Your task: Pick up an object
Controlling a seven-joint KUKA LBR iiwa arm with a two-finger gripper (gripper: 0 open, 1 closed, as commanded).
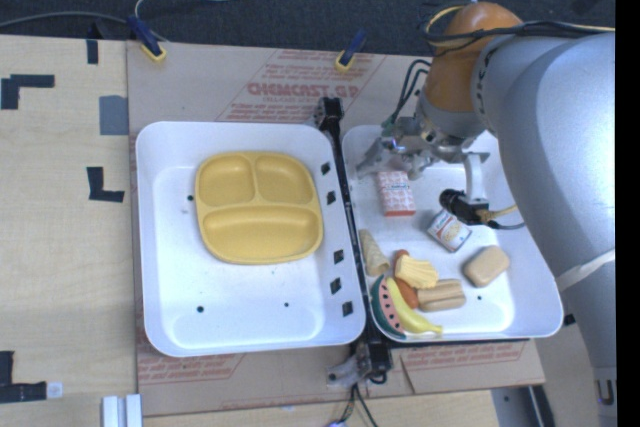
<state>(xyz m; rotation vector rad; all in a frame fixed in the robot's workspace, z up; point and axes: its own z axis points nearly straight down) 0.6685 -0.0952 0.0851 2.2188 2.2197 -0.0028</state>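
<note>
A watermelon slice toy (392,313) lies at the right bin's (520,315) near edge, touching a banana (412,302). Beyond it sit a tan bread piece (486,265), a small can (449,230) and a red-and-white carton (396,193). Just past the carton hovers the gripper (412,151); its state cannot be made out.

The two white bins (165,245) look like smooth, slightly glossy plastic, and the yellow divided plate (259,207) has a matt plastic finish. The bench (60,245) is pale wood-grain board overlaid with brown printed cardboard (270,90). The arm (560,135) has a smooth grey satin shell.
</note>
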